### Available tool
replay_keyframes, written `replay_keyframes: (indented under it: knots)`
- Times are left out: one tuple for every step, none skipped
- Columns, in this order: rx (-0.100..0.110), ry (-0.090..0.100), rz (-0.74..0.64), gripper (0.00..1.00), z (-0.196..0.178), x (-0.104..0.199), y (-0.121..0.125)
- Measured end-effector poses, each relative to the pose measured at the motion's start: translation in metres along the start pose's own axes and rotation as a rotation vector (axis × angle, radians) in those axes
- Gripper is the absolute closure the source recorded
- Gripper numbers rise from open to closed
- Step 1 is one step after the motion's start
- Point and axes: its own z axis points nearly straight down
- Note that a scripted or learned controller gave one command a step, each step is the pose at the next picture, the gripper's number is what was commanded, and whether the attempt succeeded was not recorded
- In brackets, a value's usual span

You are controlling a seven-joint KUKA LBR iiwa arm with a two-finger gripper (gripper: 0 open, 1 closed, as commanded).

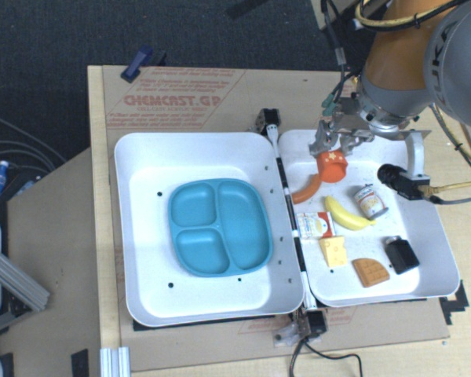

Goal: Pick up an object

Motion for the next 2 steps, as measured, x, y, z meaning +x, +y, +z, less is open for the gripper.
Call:
replay_keyframes:
  knots:
    - [0.006,0.000,0.003,1.00,0.000,-0.002,-0.058]
    - [0.006,0.000,0.004,1.00,-0.035,-0.039,-0.114]
